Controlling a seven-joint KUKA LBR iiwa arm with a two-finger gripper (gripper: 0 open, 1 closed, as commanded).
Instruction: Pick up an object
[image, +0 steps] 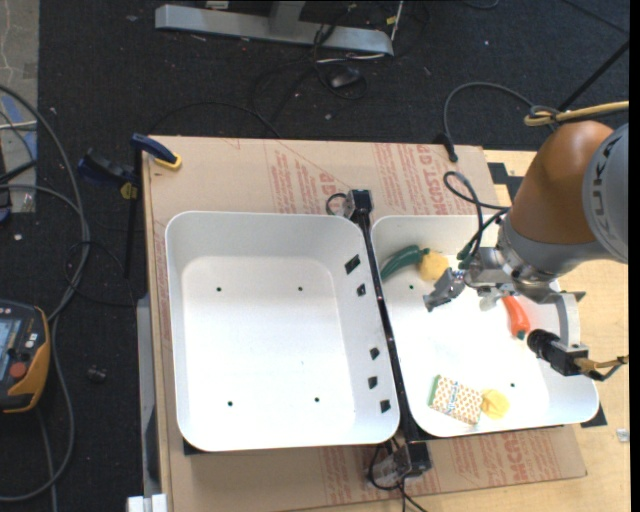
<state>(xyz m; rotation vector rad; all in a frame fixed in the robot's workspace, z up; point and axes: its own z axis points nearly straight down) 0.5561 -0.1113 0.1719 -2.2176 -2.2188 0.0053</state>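
patterned packet (456, 397) and yellow piece (494, 403) in right bin (575, 408), fingers (441, 292) spread, pinching nothing

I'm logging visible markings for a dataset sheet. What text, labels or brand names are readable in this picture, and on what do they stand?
Red print on the cardboard sheet under the bins: repeated lettering, seen reversed and too blurred to read.
Dark letters on the arm at the right edge: cut off, unreadable.
Small patterned packet in the right bin: any print too small to read.
No text readable elsewhere.
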